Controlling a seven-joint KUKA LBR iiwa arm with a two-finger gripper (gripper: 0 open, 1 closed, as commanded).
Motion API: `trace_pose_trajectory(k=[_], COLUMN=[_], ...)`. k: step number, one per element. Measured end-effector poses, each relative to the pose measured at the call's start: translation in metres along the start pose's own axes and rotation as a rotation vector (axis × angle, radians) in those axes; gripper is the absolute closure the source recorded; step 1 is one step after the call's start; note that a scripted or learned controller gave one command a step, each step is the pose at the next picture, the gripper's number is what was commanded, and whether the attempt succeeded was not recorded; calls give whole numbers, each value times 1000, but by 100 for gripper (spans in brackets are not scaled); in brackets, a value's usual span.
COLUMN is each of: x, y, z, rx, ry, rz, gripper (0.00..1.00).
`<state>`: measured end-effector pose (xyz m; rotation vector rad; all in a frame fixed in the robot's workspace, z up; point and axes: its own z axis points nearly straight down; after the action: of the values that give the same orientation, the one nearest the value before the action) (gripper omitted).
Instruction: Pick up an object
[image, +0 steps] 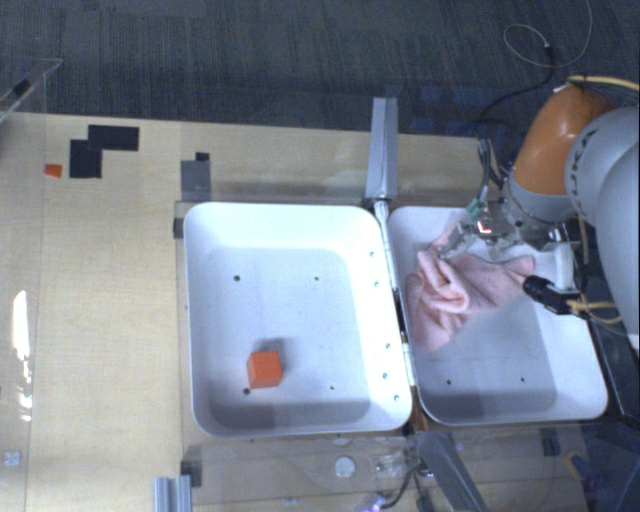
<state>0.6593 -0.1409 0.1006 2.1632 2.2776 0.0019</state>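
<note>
Your gripper (478, 232) sits at the top edge of the pink cloth (455, 287) in the right bin (520, 405); can't tell if it's clenched, view's too cluttered. Risk: cloth is limp, so a thin pinch on one fold could slip out on lift.

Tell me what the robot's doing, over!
Gripper down at the top edge of the pink cloth, right bin. Cloth bunched on the bin floor, grasp unconfirmed. Orange block alone in left bin. Nothing in the way.
</note>
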Motion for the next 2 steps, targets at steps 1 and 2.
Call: trace_pose_trajectory(k=[1,2], x=[45,56], y=[-21,-86], z=[11,9], rx=[-11,-14], ry=[-2,-3], rz=[-57,-69], gripper=[0,0])
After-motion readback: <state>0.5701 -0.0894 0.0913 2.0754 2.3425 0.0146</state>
